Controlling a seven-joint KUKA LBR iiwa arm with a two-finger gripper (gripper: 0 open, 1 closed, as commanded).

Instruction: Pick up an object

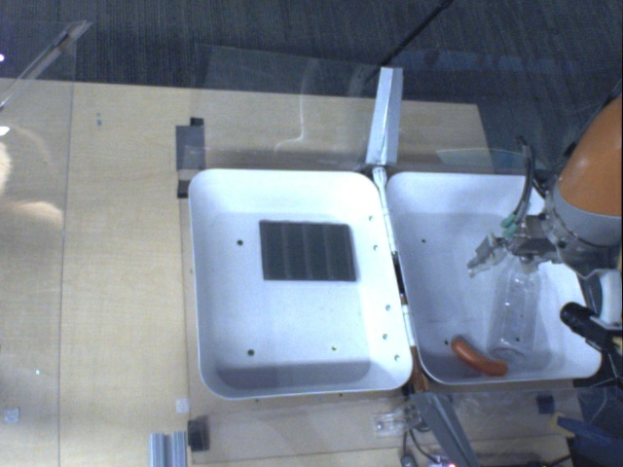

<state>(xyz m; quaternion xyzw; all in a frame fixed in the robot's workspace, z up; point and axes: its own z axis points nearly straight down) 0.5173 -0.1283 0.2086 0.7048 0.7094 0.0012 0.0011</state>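
Rightward, bin (pixel 438 202) (white), sausage (pixel 478 356), clear bottle (pixel 514 311).

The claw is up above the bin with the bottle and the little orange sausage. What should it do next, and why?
Probably lower straight down toward the clear bottle. The claw hangs in the right bin, just above the bottle's top end, with nothing between its fingers. The orange sausage lies farther off, near the bin's front wall, so the bottle looks like the easier thing to go for.
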